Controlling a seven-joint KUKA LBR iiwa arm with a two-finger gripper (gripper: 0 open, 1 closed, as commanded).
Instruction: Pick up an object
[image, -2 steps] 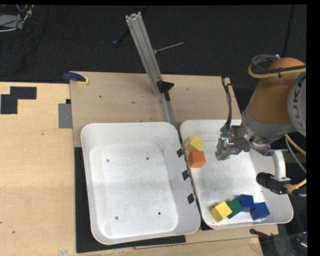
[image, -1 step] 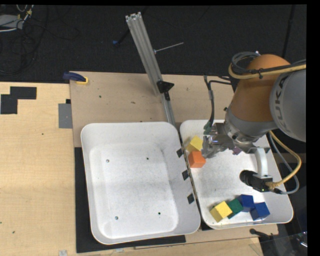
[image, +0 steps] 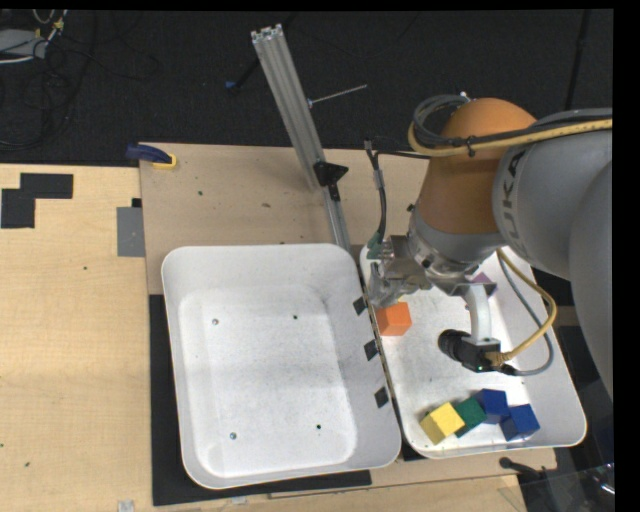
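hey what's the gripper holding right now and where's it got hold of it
Cannot be told: the gripper sits right above the orange block in the right bin.

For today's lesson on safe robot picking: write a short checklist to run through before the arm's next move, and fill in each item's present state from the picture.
1. Target in sight: orange block in the right bin, near its left wall: ok.
2. Claw above the orange block: ok.
3. Claw open or shut: cannot tell.
4. Block held: cannot tell.
5. Other blocks apart from target: yellow block, green block and blue blocks clustered at the bin's near edge: ok.
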